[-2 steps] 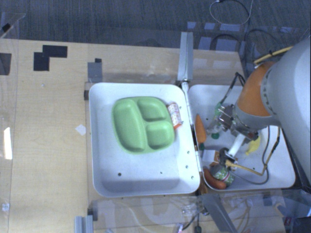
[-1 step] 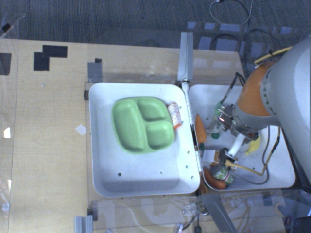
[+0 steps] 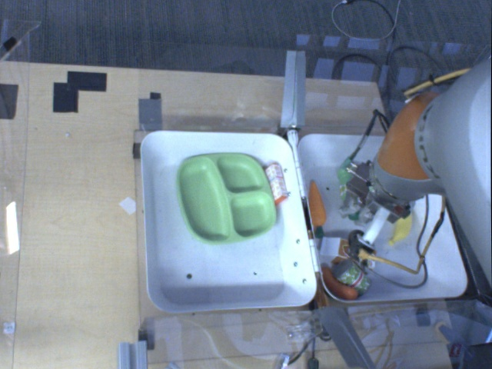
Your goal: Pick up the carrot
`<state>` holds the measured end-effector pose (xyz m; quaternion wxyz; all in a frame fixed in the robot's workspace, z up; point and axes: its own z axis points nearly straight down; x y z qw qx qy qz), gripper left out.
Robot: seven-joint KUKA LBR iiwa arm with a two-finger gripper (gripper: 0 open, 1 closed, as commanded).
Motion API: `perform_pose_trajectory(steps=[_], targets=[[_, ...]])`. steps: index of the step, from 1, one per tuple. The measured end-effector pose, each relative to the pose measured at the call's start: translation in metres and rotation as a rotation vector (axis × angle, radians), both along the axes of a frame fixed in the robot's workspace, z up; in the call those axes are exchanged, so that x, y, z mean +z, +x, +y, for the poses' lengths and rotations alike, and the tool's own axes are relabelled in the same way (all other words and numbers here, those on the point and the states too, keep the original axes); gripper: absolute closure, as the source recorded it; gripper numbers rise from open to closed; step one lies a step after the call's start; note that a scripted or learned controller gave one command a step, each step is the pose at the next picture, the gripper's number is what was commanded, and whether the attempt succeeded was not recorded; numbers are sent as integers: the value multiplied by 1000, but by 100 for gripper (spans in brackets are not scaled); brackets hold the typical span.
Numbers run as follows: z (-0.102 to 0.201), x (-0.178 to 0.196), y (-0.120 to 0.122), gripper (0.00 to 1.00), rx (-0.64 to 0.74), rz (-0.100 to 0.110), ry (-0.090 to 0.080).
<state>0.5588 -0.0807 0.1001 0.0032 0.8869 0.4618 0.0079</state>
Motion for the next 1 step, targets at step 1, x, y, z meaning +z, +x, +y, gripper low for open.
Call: perform_pose_trajectory(steps=[1], targets=[[0,0,0,0,0,0,0]])
